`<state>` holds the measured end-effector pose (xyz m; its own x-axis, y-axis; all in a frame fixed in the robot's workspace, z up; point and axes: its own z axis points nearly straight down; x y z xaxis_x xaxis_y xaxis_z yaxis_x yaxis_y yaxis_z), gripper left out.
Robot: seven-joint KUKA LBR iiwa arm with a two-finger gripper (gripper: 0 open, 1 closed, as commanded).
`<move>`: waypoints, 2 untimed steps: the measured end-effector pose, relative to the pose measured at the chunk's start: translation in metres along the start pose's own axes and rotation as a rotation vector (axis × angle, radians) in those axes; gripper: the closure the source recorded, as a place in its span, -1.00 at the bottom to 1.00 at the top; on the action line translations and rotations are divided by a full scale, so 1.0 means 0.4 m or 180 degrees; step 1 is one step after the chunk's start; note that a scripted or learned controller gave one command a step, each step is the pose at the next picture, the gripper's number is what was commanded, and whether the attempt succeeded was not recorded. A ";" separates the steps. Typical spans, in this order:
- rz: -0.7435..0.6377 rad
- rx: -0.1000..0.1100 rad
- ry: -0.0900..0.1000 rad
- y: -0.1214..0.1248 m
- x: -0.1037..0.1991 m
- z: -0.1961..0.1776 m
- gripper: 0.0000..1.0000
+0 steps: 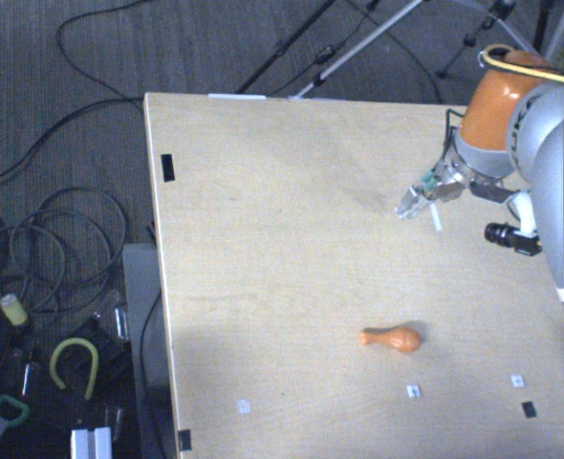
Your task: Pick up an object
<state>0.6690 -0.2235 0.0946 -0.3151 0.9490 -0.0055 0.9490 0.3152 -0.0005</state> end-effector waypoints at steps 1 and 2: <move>0.0414 -0.0002 0.0019 0.021 0.138 -0.195 1.00; 0.0224 0.0007 0.0022 -0.209 0.116 -0.054 1.00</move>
<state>0.5751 -0.2056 0.1160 -0.2477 0.9688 0.0013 0.9688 0.2477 -0.0027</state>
